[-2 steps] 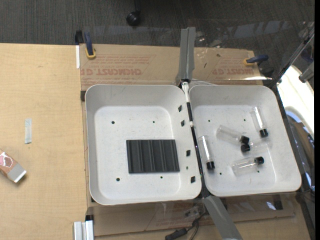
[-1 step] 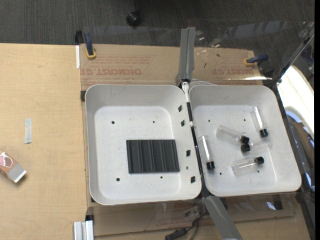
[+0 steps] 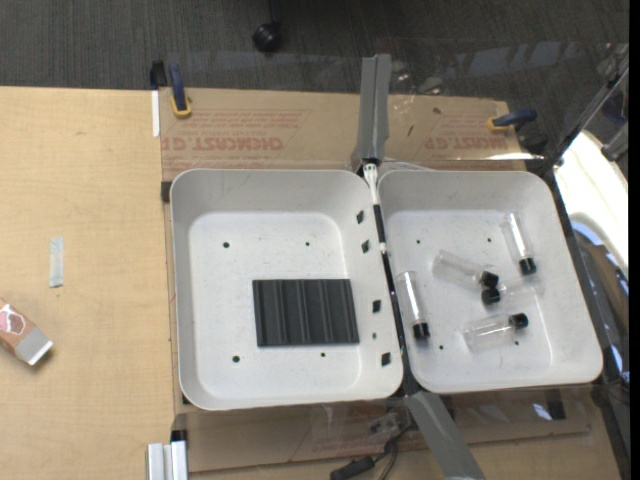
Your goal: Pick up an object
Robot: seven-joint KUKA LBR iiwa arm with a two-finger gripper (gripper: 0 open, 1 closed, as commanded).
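Left bin [image 3: 200, 268] holds a dark ribbed rack [image 3: 305, 312], lying flat near centre; right bin [image 3: 560, 268] has four clear vials w/ black caps, scattered: [image 3: 412, 306] by the left wall, [image 3: 466, 269], [image 3: 519, 244], [image 3: 495, 330]; gripper state: can't tell.

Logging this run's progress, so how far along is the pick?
Nothing looks done yet. Four clear tubes with black caps lie loose in the right bin: one by its left wall, one in the middle, one near the back right, one at the front. The left bin holds a dark ribbed tray. Nothing is in hand. The whole pick remains.
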